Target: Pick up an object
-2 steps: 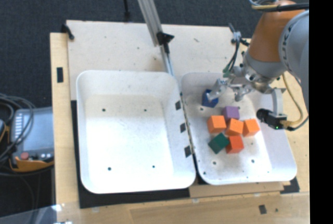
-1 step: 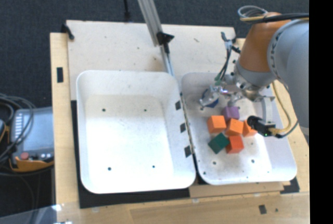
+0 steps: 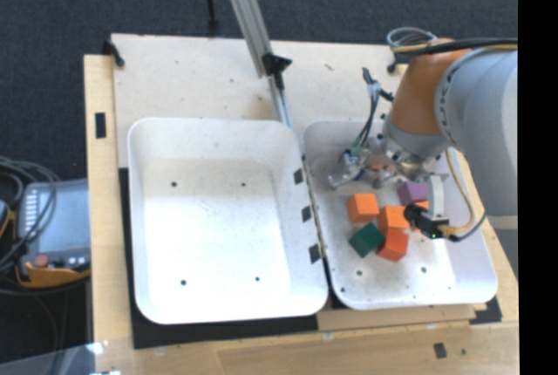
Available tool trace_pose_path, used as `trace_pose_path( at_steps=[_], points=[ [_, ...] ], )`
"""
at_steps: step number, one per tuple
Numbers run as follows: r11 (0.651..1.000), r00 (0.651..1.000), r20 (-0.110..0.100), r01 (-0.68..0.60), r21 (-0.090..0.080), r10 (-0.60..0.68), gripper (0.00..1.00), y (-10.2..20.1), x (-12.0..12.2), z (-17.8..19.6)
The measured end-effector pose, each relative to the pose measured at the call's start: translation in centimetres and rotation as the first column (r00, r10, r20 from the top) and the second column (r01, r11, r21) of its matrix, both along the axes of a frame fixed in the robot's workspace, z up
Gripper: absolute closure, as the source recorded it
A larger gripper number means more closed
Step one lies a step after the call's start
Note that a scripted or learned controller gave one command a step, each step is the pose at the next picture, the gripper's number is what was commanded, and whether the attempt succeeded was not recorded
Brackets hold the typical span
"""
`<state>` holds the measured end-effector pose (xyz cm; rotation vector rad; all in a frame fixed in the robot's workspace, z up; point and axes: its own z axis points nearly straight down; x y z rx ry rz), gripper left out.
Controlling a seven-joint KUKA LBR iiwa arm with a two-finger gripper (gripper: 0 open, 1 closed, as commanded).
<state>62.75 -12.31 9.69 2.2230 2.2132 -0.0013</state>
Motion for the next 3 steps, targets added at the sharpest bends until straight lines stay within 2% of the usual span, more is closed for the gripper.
trace_pose_path(
  at_steps=[1, 3],
  points=[
    [1.000, 1.000, 0.003, 0.005, 0.002, -0.005, 1.00, 0.0, 0.0, 1.2],
    [1.000, 1.000, 0.006, -0.007, 0.002, 0.007, 1.00, -0.6, 1.5, 13.4]
  ],
)
